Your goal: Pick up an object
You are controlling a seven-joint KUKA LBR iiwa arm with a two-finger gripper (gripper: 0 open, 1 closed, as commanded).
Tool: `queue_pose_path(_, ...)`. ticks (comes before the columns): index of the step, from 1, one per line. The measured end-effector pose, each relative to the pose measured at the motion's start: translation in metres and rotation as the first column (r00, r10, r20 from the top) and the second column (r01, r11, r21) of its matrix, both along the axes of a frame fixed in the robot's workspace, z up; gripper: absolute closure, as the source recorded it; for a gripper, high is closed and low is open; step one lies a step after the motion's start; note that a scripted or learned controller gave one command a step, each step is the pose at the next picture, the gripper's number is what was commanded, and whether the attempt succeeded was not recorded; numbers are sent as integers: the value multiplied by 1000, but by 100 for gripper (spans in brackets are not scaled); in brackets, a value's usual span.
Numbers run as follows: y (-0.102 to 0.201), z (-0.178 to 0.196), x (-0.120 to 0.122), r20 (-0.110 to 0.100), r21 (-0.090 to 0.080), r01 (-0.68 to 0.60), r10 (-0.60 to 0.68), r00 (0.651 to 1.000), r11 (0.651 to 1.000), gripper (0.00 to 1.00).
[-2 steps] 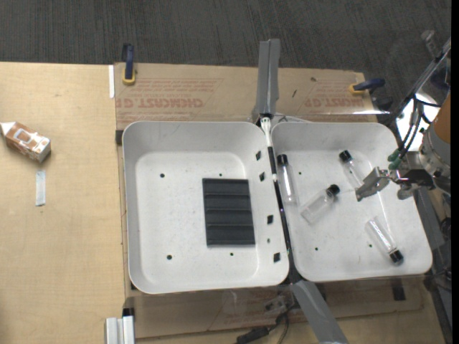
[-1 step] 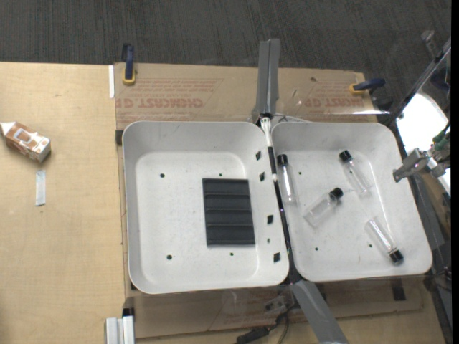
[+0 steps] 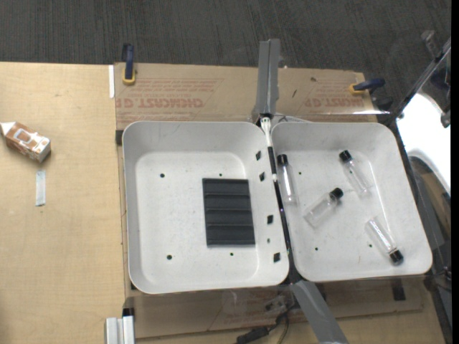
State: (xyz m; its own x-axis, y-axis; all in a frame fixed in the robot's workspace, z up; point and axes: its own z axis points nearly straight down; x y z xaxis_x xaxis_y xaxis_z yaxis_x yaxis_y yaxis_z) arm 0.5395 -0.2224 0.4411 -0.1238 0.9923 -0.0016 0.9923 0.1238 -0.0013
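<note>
White plastic forms the two shallow bins, which sit side by side and touch at the centre of the frame. The left bin (image 3: pixel 143 156) holds one thing, a black ribbed rectangular block (image 3: pixel 229 211) lying flat near its middle, long side running up and down the frame.

The right bin (image 3: pixel 315 264) holds four clear vials with black caps, any of which could be picked. The first vial (image 3: pixel 285 181) lies along the bin's left wall, cap toward the top of the frame. The second vial (image 3: pixel 356 173) rests in the upper right part of the bin, cap pointing up and left. The third vial (image 3: pixel 323 206) lies near the bin's middle, tilted, cap up and right. The fourth vial (image 3: pixel 384 241) sits at the lower right, cap toward the bin's corner. All four lie apart from one another.

The state of the gripper cannot be told from this view.

A sheet of cardboard (image 3: pixel 186 92) with red print lies under the bins, held by a clamp (image 3: pixel 128 63) at its upper left and another clamp (image 3: pixel 367 87) at its upper right. A grey post (image 3: pixel 269 77) stands above the seam between the bins. On the wooden bench (image 3: pixel 57 264) at the left lie a small printed box (image 3: pixel 27 142) and, below it, a pale strip (image 3: pixel 40 189).
</note>
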Motion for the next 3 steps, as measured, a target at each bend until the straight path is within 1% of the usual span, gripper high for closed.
queue_pose_path(1, 0, 8, 1, 0, -2, -2, 2, 1000, 1000, 100)
queue_pose_path(2, 0, 0, 34, 0, -1, -27, 27, 1000, 1000, 100)
queue_pose_path(3, 0, 0, 81, 1, 0, -105, 105, 994, 994, 100)
